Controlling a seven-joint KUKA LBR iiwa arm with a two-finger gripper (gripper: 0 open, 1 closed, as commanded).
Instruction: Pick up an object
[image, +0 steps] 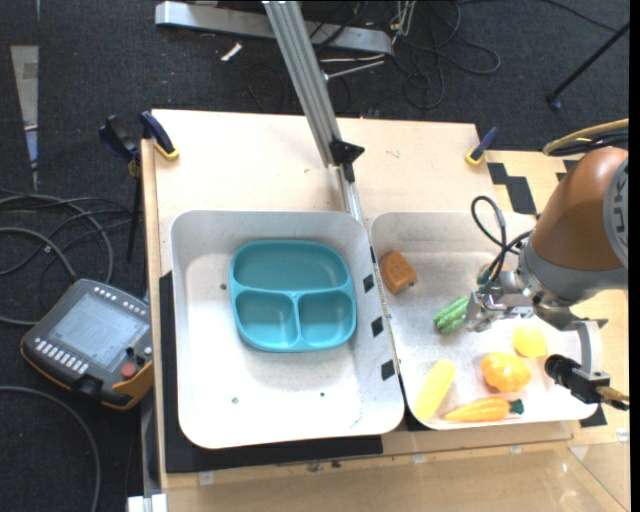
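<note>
In the right bin (420, 235) lie a green vegetable (451, 315), a brown bread-like piece (398, 271), a yellow banana-like piece (434, 389), an orange pepper (505, 373), an orange carrot with a green tip (481, 409) and a small yellow piece (530, 342). My gripper (487, 309) hangs low over this bin, right beside the green vegetable on its right. No object shows between the fingers.
The left bin (200, 400) bears a teal divided tray (293, 295). A slanted metal pole (308, 85) runs down to the divider between the bins. A teach pendant (88, 342) lies on the floor to the left. Clamps sit at the bench's back corners.
</note>
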